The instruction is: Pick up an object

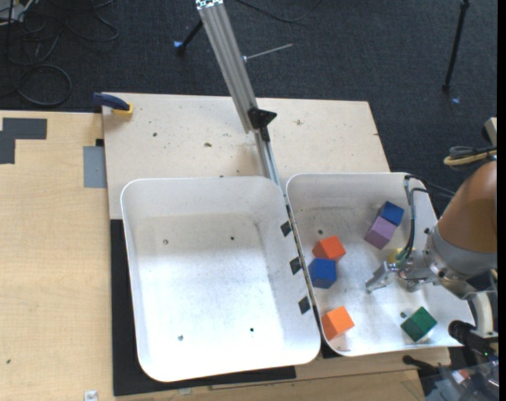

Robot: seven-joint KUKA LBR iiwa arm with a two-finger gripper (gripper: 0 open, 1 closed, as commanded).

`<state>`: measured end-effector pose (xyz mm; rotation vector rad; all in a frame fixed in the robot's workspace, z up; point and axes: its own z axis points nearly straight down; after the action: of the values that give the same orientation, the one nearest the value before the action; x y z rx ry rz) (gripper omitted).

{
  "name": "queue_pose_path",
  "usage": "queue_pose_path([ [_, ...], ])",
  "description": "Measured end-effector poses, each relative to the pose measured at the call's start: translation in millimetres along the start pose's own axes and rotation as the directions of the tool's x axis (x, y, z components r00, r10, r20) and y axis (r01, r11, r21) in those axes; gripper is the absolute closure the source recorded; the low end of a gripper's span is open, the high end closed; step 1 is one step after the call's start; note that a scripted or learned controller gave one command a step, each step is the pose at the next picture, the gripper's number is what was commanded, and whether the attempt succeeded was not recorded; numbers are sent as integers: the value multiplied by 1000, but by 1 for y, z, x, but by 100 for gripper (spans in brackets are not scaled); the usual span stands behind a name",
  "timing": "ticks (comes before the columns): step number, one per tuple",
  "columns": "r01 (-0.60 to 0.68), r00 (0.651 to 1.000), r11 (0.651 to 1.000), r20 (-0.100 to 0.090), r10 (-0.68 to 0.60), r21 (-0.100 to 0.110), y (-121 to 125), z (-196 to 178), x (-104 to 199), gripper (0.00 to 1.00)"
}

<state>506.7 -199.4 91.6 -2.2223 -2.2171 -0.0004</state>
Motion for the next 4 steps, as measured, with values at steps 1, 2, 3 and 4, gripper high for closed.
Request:
queue_pose_path([
  [1, -4, 1000, 1000, -1, 4, 1, 0, -10, -1, 100],
  [2, 3, 1000, 1000, 2, -3, -2, 1, -52, 2, 100],
  [3, 3, 1000, 1000, 3, -3, -6, -2, -114, -2, 100],
  [4, 4, 1000, 1000, 3, -4, -5, -1, -156, -3, 100],
])
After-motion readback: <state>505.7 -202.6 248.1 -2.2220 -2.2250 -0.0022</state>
